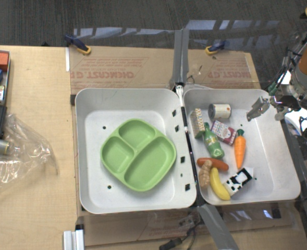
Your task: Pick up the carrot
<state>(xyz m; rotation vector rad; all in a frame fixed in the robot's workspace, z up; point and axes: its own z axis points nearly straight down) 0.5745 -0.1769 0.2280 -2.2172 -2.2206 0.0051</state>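
Observation:
The carrot (240, 150) is orange with a green top. It lies in the right bin (278, 165), a little right of the bin's middle, its top pointing to the far side. My gripper (268, 112) hovers over the bin's far right corner, up and to the right of the carrot and apart from it. Its fingers (257, 109) are spread open and hold nothing.
Around the carrot lie a green bottle (213, 142), a pink carton (224, 133), a can (220, 111), a small box (196, 123), a sausage (212, 164), a banana (219, 184) and a black-and-white toy (240, 180). A green divided plate (138, 154) sits in the left bin (90, 139).

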